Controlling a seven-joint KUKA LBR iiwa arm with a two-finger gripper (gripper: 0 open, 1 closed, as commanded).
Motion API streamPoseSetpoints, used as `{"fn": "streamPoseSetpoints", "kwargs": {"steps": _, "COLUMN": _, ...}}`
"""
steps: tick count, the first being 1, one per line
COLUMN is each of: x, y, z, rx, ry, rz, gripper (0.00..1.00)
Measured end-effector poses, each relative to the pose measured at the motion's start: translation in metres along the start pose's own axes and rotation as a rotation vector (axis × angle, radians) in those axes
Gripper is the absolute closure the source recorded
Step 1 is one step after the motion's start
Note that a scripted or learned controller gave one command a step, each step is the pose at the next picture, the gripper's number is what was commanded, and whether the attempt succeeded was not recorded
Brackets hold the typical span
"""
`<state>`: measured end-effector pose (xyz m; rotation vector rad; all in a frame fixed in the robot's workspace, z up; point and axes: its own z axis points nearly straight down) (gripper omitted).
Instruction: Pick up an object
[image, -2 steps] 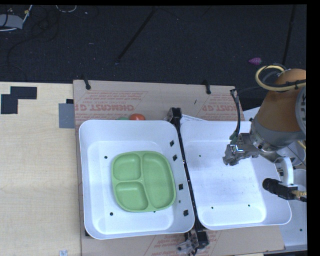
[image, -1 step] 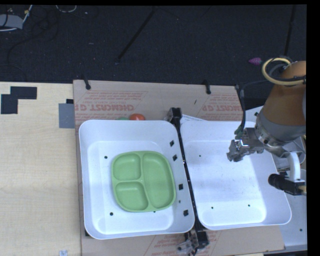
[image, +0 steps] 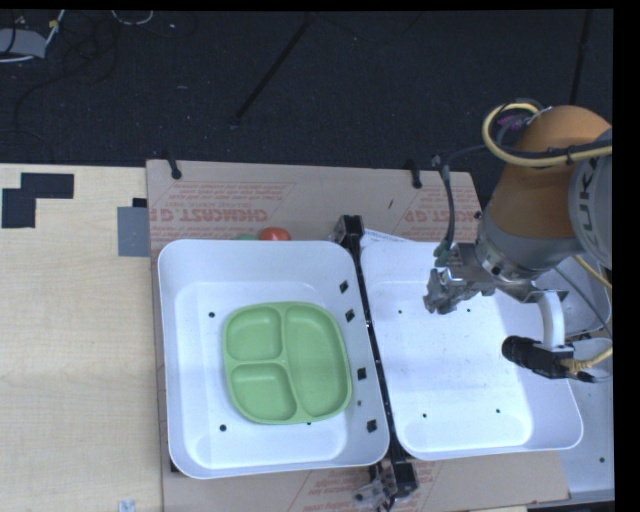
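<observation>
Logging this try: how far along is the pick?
Done: nothing looks lifted. The green plate lies flat in the left bin. In hand: the pincer hangs over the right bin, with no object seen in it. Left: reaching something, gripping and lifting it.

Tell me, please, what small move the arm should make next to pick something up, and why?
Probably shift the hand leftward across the divider toward the left bin. The hand hovers over the right bin, with nothing to grasp beneath it, while the green divided plate lies flat in the left bin, the one object plainly in a bin.
</observation>
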<state>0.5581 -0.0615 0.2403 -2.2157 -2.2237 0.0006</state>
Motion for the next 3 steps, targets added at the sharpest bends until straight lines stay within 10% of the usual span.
{"fn": "streamPoseSetpoints", "kwargs": {"steps": 3, "x": 0.159, "y": 0.022, "z": 0.025, "rx": 0.001, "ry": -0.001, "rz": -0.001, "gripper": 1.00}}
